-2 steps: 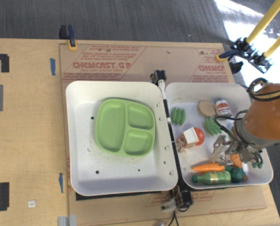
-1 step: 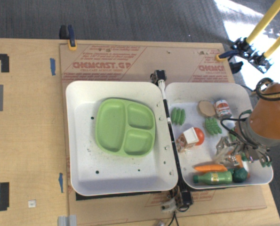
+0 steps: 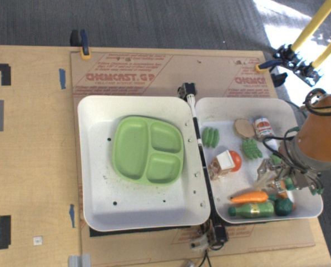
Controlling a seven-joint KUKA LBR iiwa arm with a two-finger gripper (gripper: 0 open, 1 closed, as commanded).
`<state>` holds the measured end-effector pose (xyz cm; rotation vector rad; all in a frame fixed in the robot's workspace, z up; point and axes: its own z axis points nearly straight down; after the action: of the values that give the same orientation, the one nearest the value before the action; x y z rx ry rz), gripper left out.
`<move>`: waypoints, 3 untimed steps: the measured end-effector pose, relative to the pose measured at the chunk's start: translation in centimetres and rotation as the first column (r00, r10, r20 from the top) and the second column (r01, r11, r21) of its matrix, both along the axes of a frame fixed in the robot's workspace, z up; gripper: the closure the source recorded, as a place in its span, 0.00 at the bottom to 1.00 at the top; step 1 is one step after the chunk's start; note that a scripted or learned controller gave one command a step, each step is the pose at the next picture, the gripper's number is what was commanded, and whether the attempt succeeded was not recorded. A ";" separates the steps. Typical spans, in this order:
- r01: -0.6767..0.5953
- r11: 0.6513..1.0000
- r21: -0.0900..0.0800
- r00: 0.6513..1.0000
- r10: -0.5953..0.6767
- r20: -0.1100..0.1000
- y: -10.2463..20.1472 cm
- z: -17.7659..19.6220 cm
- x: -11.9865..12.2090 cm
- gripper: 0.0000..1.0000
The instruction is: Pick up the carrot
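Green plate in left bin; perhaps a can.

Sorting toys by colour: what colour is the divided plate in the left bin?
Light green, clear in the camera view: the plate.

A robotics lab: two shallow white plastic bins on a clamped brown cardboard sheet, blue tape markers on the table.

Grey carpet floor across top. Bright sunlight patch on floor upper right. Light wood bench, black tape marks at left edge, blue tape bits. Cardboard sheet with red print on bench, clamp at its top-left corner. Yellow stand legs upper right.
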<state>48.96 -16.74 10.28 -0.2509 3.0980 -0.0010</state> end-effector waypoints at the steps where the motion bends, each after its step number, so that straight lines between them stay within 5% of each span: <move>1: 0.000 1.000 0.000 1.000 0.000 0.000 0.0 0.0 0.0 0.00; 2: -0.343 0.939 -0.004 0.939 0.342 -0.020 -1.5 -1.2 0.3 0.00; 3: -0.430 0.903 -0.017 0.903 0.430 -0.022 1.1 -1.2 0.4 0.00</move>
<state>49.32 -15.67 9.11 -0.9338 2.9855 -0.0204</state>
